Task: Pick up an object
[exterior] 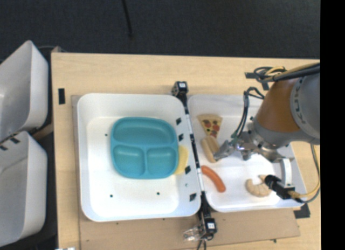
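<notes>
The right bin (237,200) holds a pizza slice (210,124), a tan bread stick (208,146), a red sausage (213,179) and a beige pastry piece (257,187). My gripper (219,154) hangs low over this bin, its tip right beside the lower end of the bread stick and above the sausage. The orange-banded wrist (277,109) hides part of the bin's right side. I cannot see anything held by the gripper.
In the left bin (97,200) lies a teal divided plate (144,147) with a yellow piece (183,160) tucked against its right edge. A black-clipped divider (190,136) runs between the bins. Cables (264,74) loop behind the wrist.
</notes>
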{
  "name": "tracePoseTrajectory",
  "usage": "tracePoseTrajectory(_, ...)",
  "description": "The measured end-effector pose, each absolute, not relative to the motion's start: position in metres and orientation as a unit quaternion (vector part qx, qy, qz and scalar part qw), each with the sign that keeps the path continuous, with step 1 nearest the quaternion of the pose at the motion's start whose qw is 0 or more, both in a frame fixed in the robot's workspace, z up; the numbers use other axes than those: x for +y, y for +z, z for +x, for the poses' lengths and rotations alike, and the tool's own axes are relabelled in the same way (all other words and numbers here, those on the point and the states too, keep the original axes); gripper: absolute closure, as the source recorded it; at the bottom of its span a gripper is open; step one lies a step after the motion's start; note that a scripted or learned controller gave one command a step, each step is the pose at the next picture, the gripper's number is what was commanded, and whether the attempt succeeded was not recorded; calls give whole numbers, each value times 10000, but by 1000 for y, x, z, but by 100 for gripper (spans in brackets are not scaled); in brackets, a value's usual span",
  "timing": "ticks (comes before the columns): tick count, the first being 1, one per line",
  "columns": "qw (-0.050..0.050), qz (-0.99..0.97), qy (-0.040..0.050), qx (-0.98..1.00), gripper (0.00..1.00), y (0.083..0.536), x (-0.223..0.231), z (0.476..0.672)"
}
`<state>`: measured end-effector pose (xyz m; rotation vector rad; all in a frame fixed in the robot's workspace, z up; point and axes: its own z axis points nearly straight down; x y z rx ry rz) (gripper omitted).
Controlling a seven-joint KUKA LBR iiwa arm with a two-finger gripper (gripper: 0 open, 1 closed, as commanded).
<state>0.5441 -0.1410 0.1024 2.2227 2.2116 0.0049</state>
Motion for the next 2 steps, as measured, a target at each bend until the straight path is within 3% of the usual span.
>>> tracePoseTrajectory(1, 42, 7108, 39, 7034, 100, 116, -142, 546)
tracePoseTrajectory(2, 36, 7064, 21, 7078, 100, 180, -143, 544)
